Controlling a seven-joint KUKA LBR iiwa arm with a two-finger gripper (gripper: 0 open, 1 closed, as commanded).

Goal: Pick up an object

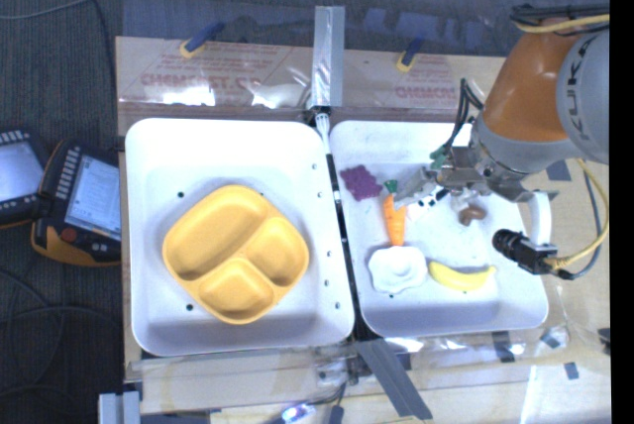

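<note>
Gripper [428, 194] low over right bin [515, 313], finger state impossible to tell, with fried egg toy [397, 269] and banana [462, 276] nearest the camera, carrot [395, 220] just left of the gripper, purple grapes [361, 181] farther back, yellow divided plate [236, 252] in left bin [149, 174].

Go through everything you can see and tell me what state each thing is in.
Yellow three-compartment plastic tray: upright, nothing in it, in left bin.
Orange toy carrot: lying flat.
Yellow toy banana: lying flat.
White fried-egg toy: flat, yolk up.
Purple grape cluster: resting loose.
</note>
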